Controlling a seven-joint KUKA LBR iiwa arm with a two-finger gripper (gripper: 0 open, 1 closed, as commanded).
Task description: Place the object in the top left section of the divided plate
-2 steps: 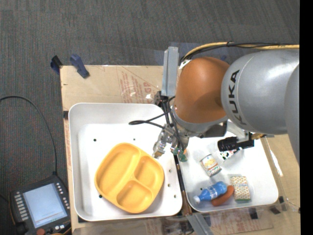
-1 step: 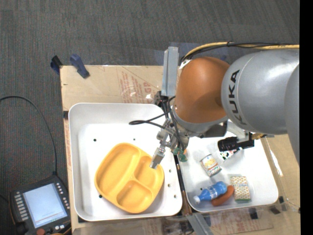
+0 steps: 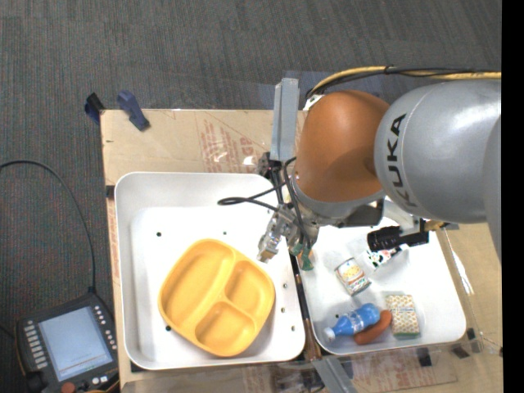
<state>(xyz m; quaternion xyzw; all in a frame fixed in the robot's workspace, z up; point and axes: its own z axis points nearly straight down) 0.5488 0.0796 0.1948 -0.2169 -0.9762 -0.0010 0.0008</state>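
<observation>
The gripper (image 3: 282,244) is seen over the left bin's (image 3: 131,195) right edge, just above the yellow divided plate (image 3: 217,297); whether its fingers are open cannot be told. A bottle (image 3: 354,321), can (image 3: 354,276) and packet (image 3: 404,314) are left in the right bin (image 3: 446,293).

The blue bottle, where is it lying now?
The blue bottle lies in the right bin, near its front edge, touching a red-orange object, left of a small green-patterned packet.

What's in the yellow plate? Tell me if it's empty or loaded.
Empty. All three sections of the plate show bare yellow; the bottle lies in the right bin.
</observation>
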